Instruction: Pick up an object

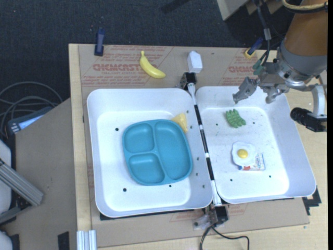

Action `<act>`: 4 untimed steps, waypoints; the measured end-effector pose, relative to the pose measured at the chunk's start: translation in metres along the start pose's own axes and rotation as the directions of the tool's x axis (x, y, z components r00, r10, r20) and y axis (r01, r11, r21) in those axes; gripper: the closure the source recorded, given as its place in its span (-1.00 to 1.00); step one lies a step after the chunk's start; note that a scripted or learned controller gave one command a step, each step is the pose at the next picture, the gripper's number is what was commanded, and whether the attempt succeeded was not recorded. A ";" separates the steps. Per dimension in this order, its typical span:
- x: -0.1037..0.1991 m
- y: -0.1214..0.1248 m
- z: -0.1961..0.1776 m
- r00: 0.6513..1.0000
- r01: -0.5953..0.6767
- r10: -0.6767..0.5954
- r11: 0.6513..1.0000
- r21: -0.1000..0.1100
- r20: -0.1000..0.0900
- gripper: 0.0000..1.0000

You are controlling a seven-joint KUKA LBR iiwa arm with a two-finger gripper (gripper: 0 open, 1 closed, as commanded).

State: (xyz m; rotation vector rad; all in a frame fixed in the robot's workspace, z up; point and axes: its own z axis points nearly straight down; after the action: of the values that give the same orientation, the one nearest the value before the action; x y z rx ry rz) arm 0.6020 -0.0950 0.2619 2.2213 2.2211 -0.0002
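End effector (258, 90) hangs over the far edge of the right bin (296, 155), its two fingers spread apart with nothing between them. One finger (244, 91) points down toward the bin's far left corner, the other sits just beside it toward the arm (307, 30), which comes in from the upper right with its orange band above the grey wrist.

Inside the right bin lie three things. A small green toy (235, 118), knobbly like a bunch of leaves, rests near the bin's far side, just below the spread fingers and apart from them. Nearer the bin's middle lies a toy fried egg (243, 153), white with a yellow yolk. A small flat packet with red print (257, 163) touches the egg on its right.

Left of the right bin, the left bin (104, 139) holds a blue divided plate (156, 151) with three compartments. A yellow piece (180, 121) pokes out at the plate's far right corner, close to the wall between the bins.

Beyond the bins, on the desk (83, 87), a toy banana (151, 66) lies on the brown cardboard with red lettering.
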 end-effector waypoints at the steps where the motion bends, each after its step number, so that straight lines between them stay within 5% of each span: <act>1: -0.014 0.030 0.145 1.000 -0.001 0.001 1.000 0.005 -0.001 -1.00; 3: -0.033 -0.076 0.178 1.000 -0.001 0.001 1.000 0.002 -0.001 -1.00; 4: -0.018 -0.099 0.178 1.000 -0.001 0.001 1.000 0.002 -0.002 -1.00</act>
State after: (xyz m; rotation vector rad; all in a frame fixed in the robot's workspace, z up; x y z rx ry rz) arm 0.5035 -0.1131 0.0843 2.2241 2.2224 -0.0009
